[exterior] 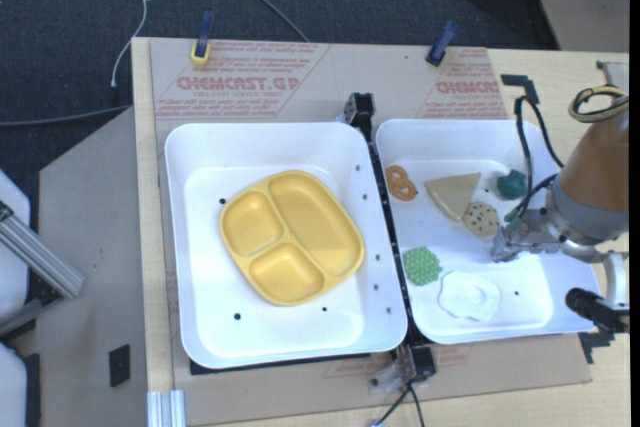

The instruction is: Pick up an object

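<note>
The right bin (530, 315) holds several small items: a brown pretzel (401, 183), a tan cheese wedge (453, 194), a speckled cookie piece (482, 218), a teal lump (513, 183), a green bumpy disc (421, 264) and a white fried-egg shape (468, 296). My gripper (507, 244) reaches in from the right and hangs low just right of the cookie piece, above the bin floor. I see nothing held in it.
The left bin (200, 315) carries a yellow three-compartment plate (291, 235). Black cables (527, 125) run along the arm at the right bin's far corner. Two blue clamps (204, 37) hold the bench board at its back edge.
</note>
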{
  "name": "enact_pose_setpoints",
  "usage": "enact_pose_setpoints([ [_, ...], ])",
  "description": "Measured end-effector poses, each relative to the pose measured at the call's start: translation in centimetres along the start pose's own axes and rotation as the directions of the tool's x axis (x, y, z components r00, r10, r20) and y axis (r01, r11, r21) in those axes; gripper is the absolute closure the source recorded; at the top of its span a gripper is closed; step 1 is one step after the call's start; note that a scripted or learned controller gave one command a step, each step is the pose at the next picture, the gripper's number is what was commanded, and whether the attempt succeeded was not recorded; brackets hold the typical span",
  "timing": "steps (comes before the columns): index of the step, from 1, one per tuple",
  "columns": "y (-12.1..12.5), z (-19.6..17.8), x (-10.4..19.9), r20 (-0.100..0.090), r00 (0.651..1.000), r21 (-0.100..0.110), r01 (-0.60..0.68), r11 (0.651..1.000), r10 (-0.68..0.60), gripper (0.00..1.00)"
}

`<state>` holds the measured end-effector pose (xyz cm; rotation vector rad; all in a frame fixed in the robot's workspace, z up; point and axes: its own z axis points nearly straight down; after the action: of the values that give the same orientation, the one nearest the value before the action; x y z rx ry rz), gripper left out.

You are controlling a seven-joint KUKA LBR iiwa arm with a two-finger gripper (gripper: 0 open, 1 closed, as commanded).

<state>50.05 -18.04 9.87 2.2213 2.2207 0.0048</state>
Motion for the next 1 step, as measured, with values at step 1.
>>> enact_pose_setpoints([
  [1,0.20,-6.41,-0.11,0.004,1.000,-0.004,0.002,1.000,-0.002,1.00],
])
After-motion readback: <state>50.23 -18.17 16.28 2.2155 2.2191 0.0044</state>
